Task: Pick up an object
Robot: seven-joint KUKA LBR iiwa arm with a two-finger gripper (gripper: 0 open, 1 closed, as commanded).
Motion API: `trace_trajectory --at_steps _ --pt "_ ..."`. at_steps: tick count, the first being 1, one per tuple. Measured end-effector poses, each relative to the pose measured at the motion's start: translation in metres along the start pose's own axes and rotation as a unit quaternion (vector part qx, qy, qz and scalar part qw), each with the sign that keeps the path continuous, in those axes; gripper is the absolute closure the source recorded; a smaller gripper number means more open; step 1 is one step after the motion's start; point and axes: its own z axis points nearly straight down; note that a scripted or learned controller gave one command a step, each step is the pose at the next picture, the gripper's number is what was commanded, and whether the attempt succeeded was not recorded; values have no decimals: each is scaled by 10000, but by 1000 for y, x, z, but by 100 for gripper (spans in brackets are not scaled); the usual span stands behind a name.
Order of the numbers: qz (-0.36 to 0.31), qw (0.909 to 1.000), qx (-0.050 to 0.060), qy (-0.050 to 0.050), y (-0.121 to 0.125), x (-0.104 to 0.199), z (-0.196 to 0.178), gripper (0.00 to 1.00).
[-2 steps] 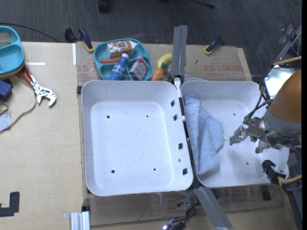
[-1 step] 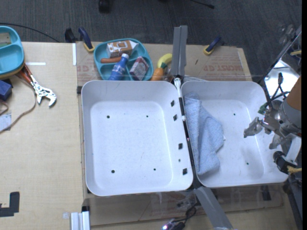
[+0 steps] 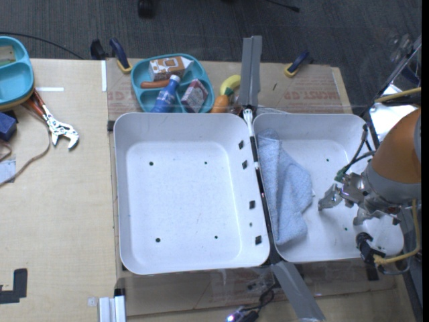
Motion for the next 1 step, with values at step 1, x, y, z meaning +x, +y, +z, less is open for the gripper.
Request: trace_trajectory --at_steps 1 --pt "594 9982 -12 -5 47 -9 -38 0"
